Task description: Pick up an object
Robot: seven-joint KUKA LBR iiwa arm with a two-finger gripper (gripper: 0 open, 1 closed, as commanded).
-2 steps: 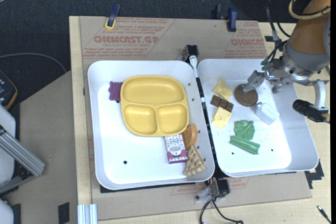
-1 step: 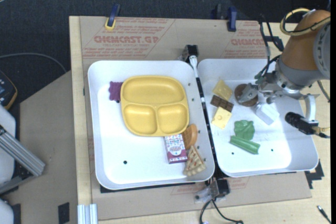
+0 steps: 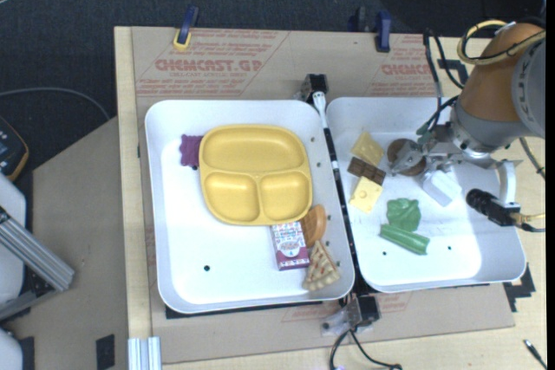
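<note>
1. Waffle-patterned tan wedge point(image 3: 322, 266) lies at the left white bin's point(image 3: 173, 212) front right corner, beside a small maroon carton point(image 3: 290, 244).
2. Behind them, a yellow three-compartment plastic plate point(image 3: 256, 172) overlaps a purple piece point(image 3: 190, 150).
3. Right white bin point(image 3: 486, 260): yellow cheese wedges point(image 3: 365, 148), brown block point(image 3: 366, 171), green toy vegetable point(image 3: 403, 224) mid-bin.
4. Gripper point(image 3: 425, 160) hangs over the rear centre; whether its fingers are parted I cannot tell.

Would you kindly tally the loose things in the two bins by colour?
Yellow: 3 – divided plate, two cheese pieces
Green: 2 –
Brown: 3 – chocolate, waffle, pastry
Purple: 1
Red carton: 1
Total: 10
</note>
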